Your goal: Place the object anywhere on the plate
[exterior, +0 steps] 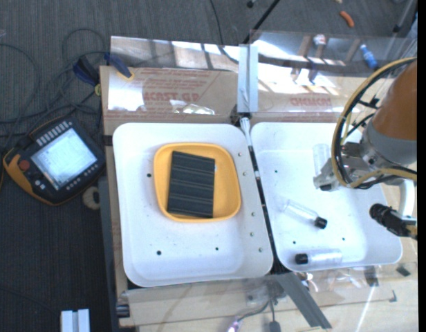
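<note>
A yellow square plate (229, 189) sits in the middle of the left bin (130, 241). A dark grey ribbed rectangular block (191, 183) lies flat on the plate, fully within its rim. My gripper (326, 173) hangs over the right bin (282, 164), near its middle and well to the right of the plate. The grey wrist and a bundle of cables cover most of it. Nothing of the task's object is seen at the gripper.
In the right bin lie a clear tube with a black cap (304, 213) and a second capped tube (318, 258) near the front wall. A cardboard wall (178, 99) stands behind the bins. A teach pendant (54, 159) rests on the floor at the left.
</note>
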Available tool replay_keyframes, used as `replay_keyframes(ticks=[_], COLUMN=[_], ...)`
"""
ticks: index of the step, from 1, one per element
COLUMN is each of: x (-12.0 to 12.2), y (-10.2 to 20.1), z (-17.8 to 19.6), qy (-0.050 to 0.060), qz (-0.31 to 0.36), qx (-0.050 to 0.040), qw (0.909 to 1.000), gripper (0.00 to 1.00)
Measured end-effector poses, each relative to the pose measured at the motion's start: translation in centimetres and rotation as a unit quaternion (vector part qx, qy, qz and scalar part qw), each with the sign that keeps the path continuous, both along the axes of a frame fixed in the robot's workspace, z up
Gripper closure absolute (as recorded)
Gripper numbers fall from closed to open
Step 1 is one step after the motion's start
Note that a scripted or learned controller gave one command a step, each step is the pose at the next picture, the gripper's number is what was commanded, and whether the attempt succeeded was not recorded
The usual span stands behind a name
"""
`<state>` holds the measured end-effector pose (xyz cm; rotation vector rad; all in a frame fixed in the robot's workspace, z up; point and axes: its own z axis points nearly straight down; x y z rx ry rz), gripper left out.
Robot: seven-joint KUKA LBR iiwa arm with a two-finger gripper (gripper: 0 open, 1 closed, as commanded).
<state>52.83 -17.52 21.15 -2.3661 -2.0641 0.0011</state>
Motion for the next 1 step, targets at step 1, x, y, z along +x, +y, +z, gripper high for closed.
replay_keyframes(ticks=[1], x=[0.00], y=[-0.01], z=[0.00], qy=[0.000], qz=[0.000], qx=[-0.0001], qw=[1.0000], gripper=[0.00])
